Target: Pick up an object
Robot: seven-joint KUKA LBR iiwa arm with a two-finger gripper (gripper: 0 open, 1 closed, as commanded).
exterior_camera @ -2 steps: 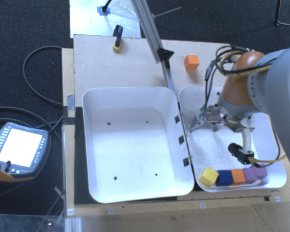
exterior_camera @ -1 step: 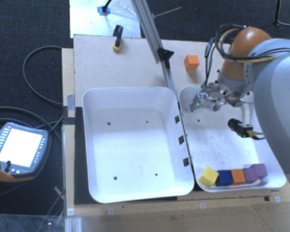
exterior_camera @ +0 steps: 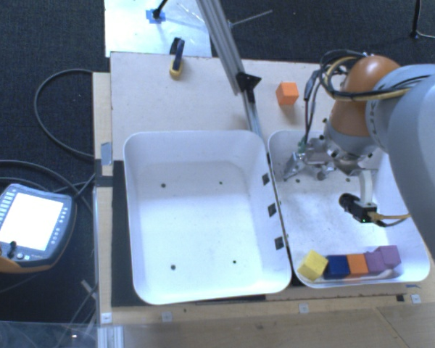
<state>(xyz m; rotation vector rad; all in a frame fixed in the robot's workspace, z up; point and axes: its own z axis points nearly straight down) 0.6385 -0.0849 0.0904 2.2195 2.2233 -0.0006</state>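
Note:
Four blocks lie in a row along the near wall of the right bin: a yellow block, a blue block, an orange block and a purple block. My gripper hangs over the far left part of that bin, well away from the row of blocks. I see nothing held in it. The grey arm with its orange band covers the bin's far right corner.
The left bin stands beside the right one. An orange cube sits on the bench behind the bins. A slanted metal pole ends near the bins' shared far corner. A teach pendant lies far left.

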